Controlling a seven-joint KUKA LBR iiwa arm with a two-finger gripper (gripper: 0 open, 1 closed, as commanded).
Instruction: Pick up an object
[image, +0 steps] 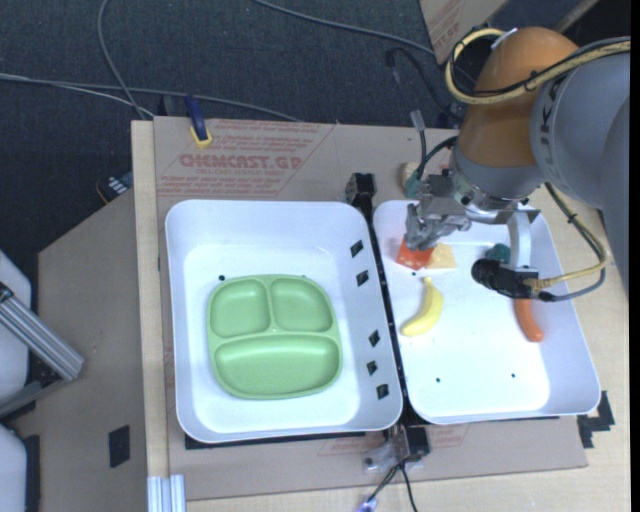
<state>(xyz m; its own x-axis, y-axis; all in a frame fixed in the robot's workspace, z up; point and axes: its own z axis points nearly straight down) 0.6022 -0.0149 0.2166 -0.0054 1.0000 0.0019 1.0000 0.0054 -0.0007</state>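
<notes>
From above, the gripper (432, 232) is low in the right bin (480, 395), near its far-left corner, right over a small red-orange piece (411, 257) and a pale yellow block (441, 259) — whether the fingers are parted or closed on either, I cannot tell. A banana (424, 309) lies just nearer along the bin's left wall, and a carrot (529, 320) rests by the right wall. The left bin (190, 330) carries a green divided tray (273, 335).

The two small pieces lie touching, tight against the wall — the fingers could land on both, nudge one aside, or strike the bin's rim and come away with nothing.
</notes>
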